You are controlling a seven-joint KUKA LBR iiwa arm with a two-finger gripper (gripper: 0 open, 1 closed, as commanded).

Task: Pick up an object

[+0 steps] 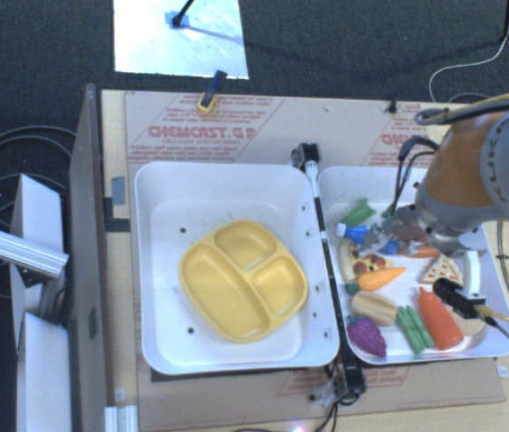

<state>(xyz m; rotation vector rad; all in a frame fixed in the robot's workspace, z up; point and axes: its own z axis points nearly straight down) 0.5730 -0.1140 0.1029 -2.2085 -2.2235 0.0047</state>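
The pincer [398, 232] hung low over crowded toy food [382, 278]; its state was unclear, so it might slip between neighbours.

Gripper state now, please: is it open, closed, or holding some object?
Gripper: cannot be told. It sits low in the right bin among the toy foods, its tip hidden by the wrist.

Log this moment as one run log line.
arm: over right bin | tool: among toy food, grasp unclear | yellow tray: left bin

I see 2 smooth, shiny white plastic bins [159, 268]. The yellow tray [242, 280] looks like glossy plastic too.
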